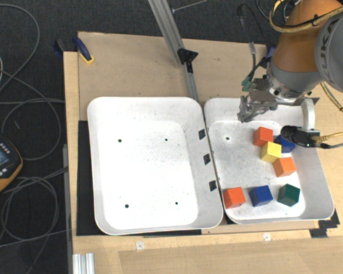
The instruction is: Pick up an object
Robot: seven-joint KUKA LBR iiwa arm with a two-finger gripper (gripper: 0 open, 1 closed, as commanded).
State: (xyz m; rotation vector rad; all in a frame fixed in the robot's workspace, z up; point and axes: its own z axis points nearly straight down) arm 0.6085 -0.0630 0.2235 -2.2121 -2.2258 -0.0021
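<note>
We see the jaws (pixel 248 110) hanging over the far edge of the right bin (pixel 228 153), toward its far-left corner, and we cannot tell whether they are spread or pressed together; nothing shows between them. Nearest to them is an orange block (pixel 263 136), lying toward the right edge of the counter (pixel 131 56) and a little nearer the front. Touching it on the front side is a yellow block (pixel 271 151), with a blue block (pixel 285 143) partly hidden just beside it and another orange block (pixel 284 166) just in front. Along the bin's front edge sit three more, well apart from the jaws: an orange block (pixel 234 196), a blue block (pixel 260 195) and a green block (pixel 288 194). We judge that the coming move turns on shifting rightward and forward to the nearest orange block, whose tight neighbours could crowd the grasp. The left bin (pixel 103 113) lies beside.
</note>
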